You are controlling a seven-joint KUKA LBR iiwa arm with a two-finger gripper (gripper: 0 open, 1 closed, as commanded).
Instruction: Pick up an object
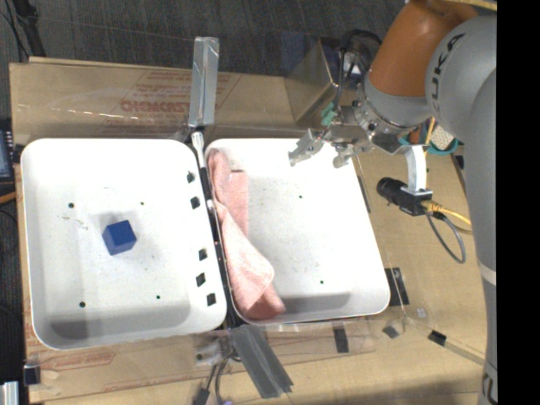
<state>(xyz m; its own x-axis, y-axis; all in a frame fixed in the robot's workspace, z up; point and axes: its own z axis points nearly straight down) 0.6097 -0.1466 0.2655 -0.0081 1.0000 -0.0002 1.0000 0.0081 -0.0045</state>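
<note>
**Gripper spread and empty over the right bin's far rim**

Two shallow white bins sit side by side on a tan bench. A brown cardboard sheet with faded red print lies under and behind them. Beyond the bench edge the floor is dark and ribbed, like carpet. A grey metal bar stands at the far end of the seam between the bins, and small black clips dot that seam.

The left bin holds a blue cube, sitting on the bin floor left of centre and well apart from every wall. The right bin holds a pink cloth, draped in a long crumpled strip along its left wall from the far corner down to the near one.

The arm comes in from the right with its orange band uppermost. The two fingers are parted with nothing between them, poised at the far edge of the right bin, near the cloth's upper end but apart from it, and well away from the cube.
</note>
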